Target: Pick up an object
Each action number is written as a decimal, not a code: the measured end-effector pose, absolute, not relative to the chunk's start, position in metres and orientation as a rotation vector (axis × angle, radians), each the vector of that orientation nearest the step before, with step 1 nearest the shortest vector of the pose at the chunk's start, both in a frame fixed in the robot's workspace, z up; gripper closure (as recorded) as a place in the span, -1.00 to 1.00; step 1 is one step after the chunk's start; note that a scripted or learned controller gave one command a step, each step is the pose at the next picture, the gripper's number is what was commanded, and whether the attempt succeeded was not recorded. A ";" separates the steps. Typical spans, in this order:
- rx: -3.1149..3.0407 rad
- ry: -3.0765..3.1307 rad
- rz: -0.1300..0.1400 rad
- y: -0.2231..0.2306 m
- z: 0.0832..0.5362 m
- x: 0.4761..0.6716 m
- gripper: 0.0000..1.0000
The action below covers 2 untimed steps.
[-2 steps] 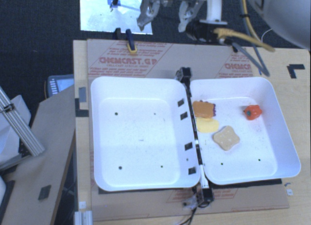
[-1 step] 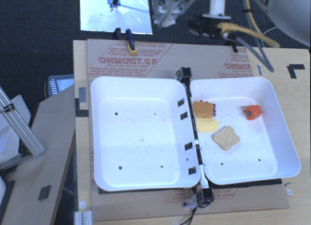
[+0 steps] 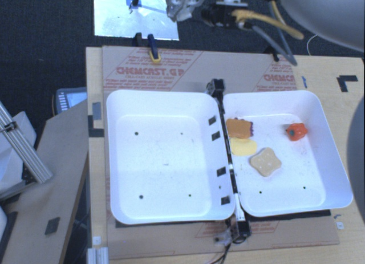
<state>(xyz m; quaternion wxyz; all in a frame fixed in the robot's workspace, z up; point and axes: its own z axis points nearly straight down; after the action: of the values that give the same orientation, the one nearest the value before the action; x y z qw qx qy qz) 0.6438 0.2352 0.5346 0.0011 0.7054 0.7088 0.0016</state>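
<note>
The job had not really started yet. The gripper [image 3: 182, 0] hung high up at about twelve o'clock, past the far edge of the worktop [image 3: 171, 63] and well apart from both bins. I could not tell if its jaws were wide or narrow, and nothing showed between them. The right bin [image 3: 319, 120] held all the things to pick. A toy sandwich [image 3: 239, 128] with an orange top lay near the bin's nine o'clock wall, close to the middle where the two bins met. A flat yellow slice [image 3: 244, 147] lay just under it, toward six o'clock, touching or almost touching it. A tan toy slice of toast [image 3: 265, 162] sat near the bin's middle, just beside the yellow slice. A small orange-red toy [image 3: 296, 132] sat alone toward three o'clock. The left bin [image 3: 159, 154] showed just its white floor and some little dark dots. I think the next move was to come over the right bin and go down on one toy. The orange-red one looked easiest, since it sat apart from the others.
</note>
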 end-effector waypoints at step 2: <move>2.218 2.224 0.003 0.234 0.532 0.668 -1.00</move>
<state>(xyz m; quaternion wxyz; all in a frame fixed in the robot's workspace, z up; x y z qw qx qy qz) 0.6683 0.2342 0.5322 0.0004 0.7061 0.7081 0.0010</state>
